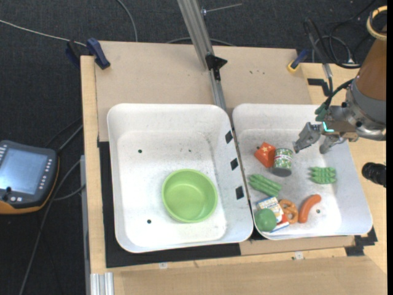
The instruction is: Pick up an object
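Dark carpet all around, cables trailing across it, and a tan desk (159,72) in the middle carrying two white bins side by side. Left bin (132,118) has just a lime green bowl (190,195) sitting toward its front. Right bin (356,192) is where the small stuff is: an orange-red block (265,154) touching a little green-labelled can (283,161), a green pea pod (265,185), a ridged green piece (323,175), an orange sausage-looking thing (309,206), plus a green ball (266,220) and a pretzel (288,210) by the front edge. The gripper (319,141) hangs over the right bin's back right part with its fingers spread apart, nothing between them. The can lies just to its left and a bit nearer the front, close but not touching; the ridged green piece sits right in front of it.
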Motion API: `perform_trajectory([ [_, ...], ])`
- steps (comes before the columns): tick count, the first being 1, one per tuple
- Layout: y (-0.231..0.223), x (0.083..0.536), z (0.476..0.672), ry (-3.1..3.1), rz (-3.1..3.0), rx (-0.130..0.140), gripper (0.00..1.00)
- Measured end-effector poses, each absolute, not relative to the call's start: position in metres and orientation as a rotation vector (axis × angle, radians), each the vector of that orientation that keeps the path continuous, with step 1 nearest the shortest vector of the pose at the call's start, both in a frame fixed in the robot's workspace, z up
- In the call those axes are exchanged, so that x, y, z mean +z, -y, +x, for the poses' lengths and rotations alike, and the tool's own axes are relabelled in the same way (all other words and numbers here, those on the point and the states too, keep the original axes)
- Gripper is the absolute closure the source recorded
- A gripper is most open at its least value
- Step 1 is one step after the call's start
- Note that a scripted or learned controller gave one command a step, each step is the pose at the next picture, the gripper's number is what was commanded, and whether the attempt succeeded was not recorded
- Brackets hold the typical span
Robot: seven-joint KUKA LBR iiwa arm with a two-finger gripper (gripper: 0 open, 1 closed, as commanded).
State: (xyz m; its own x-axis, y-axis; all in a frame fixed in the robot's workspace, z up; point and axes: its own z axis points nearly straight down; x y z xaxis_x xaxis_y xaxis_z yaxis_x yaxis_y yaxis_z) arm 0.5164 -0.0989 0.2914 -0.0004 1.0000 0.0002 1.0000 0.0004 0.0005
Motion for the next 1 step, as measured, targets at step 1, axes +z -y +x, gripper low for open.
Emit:
perform_trajectory([
  [1,0.0989,0.2913,0.5164,-2.222,2.221,0.001,0.0],
])
